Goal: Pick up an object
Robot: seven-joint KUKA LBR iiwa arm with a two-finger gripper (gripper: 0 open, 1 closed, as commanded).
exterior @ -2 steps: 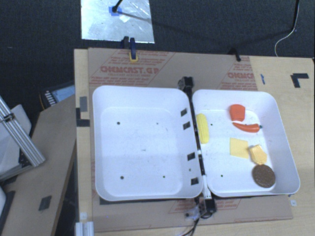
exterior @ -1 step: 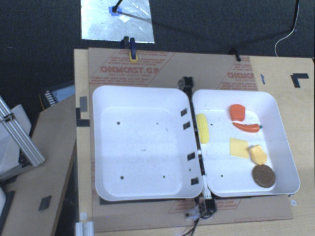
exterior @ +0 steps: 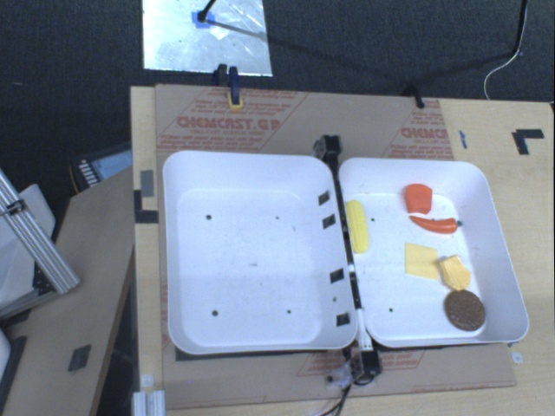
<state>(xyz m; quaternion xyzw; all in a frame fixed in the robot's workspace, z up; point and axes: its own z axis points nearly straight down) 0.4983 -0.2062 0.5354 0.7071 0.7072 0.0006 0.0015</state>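
All the loose objects lie in the right-hand shallow white plastic bin [exterior: 392, 306], and how the claw stands cannot be told, so no relation to it can be given

A stubby yellow corn-cob-shaped piece [exterior: 356, 225] lies lengthwise against that bin's left wall, just beside the seam with the left-hand shallow white plastic bin [exterior: 251, 258]. Toward the far side sits a short orange-red block with a rounded top [exterior: 418, 198], and just in front of it, near but whether touching is unclear, lies a slim curved red chilli pepper [exterior: 435, 224] with its tip pointing right. Nearer the camera is a flat pale-yellow square slice [exterior: 421, 261]; a lumpy brighter yellow chunk [exterior: 455, 273] touches or overlaps its right corner. Just in front of that chunk rests a dark brown round disc [exterior: 465, 309], close to the bin's front right corner

The corn-shaped piece is well apart from the other five, which cluster along the right half

Small black clips [exterior: 329, 222] run down the seam between the bins. Both bins sit on a brown sheet with red "CHEMCAST GP" lettering [exterior: 286, 120], held at its far edge by a blue-and-yellow clamp [exterior: 231, 85]. Beyond it a shiny silver foil square [exterior: 206, 24] lies on dark carpet
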